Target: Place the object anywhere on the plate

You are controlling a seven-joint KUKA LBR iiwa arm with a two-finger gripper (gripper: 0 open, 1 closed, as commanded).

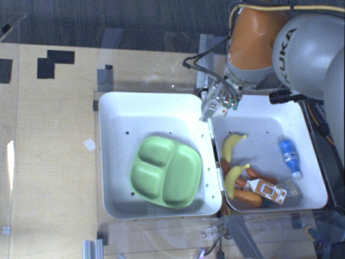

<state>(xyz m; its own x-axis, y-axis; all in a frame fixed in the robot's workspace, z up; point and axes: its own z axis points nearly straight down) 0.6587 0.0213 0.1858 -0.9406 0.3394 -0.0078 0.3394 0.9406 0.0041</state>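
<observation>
Several candidates crowd the right bin (318, 196): carton (265, 190) and orange item (247, 198) nearest, touching two bananas (233, 161), blue bottle (289, 156) apart. Risk: double pick or a slip off curved fruit. Green sectioned plate (166, 171) sits bare in left bin (110, 161). End effector (212, 108) hovers over the far divider, carrying nothing; can't tell its state.

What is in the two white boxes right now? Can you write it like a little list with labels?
left bin: holds the green plate, which has three sections with nothing on it
right bin: two bananas, a blue bottle, a small carton, an orange-red item
gripper: above the wall between the bins, near the far edge
in the gripper: nothing seen
task: not done yet
</observation>
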